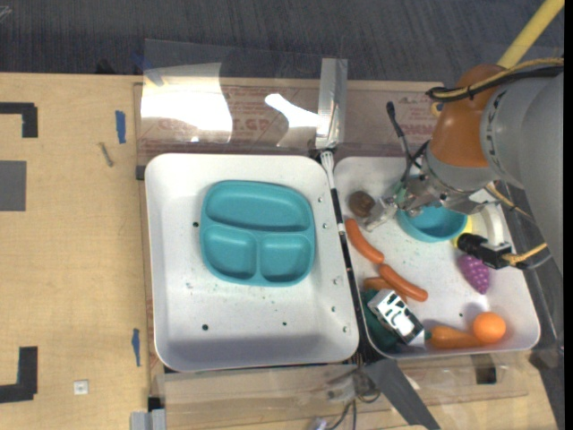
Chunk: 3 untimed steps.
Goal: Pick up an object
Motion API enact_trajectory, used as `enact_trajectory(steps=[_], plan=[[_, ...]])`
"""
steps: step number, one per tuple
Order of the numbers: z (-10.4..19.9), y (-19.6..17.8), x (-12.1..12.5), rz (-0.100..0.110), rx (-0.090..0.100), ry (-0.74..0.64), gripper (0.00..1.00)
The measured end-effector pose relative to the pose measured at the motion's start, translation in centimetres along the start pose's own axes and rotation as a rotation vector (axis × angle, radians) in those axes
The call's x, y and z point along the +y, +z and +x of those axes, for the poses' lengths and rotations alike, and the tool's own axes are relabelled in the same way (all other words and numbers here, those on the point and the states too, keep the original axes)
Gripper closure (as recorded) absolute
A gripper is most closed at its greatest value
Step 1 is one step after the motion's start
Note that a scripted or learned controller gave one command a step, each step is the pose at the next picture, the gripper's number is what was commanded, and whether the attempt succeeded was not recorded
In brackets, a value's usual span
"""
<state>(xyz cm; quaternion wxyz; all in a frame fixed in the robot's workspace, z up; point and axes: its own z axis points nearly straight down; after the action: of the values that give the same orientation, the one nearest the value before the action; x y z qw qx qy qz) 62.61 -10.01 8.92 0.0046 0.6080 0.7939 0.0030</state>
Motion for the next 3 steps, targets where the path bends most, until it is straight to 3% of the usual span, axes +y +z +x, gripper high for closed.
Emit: enact_trajectory(steps=[1, 2, 3], plan=[[-2.6, -2.9, -3.6, 0.007, 0.001, 0.018, 0.00], [-4.1, 0.1, -3.9, 0.006, 0.004, 0.019, 0.00], [-1.9, 0.0, -2.5, 0.004, -0.003, 0.184, 0.00]])
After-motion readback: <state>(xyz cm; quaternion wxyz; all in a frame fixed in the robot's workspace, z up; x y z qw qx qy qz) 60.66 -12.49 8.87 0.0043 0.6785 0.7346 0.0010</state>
